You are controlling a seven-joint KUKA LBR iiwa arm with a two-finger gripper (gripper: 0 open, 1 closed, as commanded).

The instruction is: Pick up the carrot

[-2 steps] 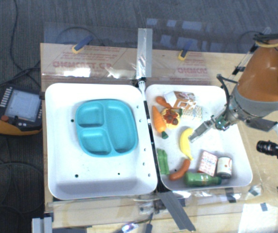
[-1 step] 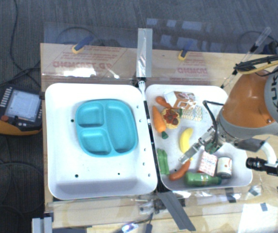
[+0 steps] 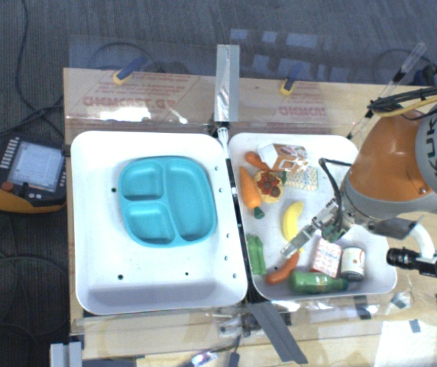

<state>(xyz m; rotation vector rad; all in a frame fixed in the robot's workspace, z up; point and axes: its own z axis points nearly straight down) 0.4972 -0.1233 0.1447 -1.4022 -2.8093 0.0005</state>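
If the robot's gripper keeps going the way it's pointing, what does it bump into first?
The gripper points down and toward the picture's lower left. Straight along that line lies the small orange-red veggie near the bin's front, so it would probably touch that first. Height is hard to judge from above, though. The carrot lies elsewhere, farther back.

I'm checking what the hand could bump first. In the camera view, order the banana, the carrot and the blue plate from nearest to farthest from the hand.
1. Banana: just to the view's left of the hand, in the right bin.
2. Carrot: further up-left, near that bin's left wall.
3. Blue plate: in the left bin, farthest.
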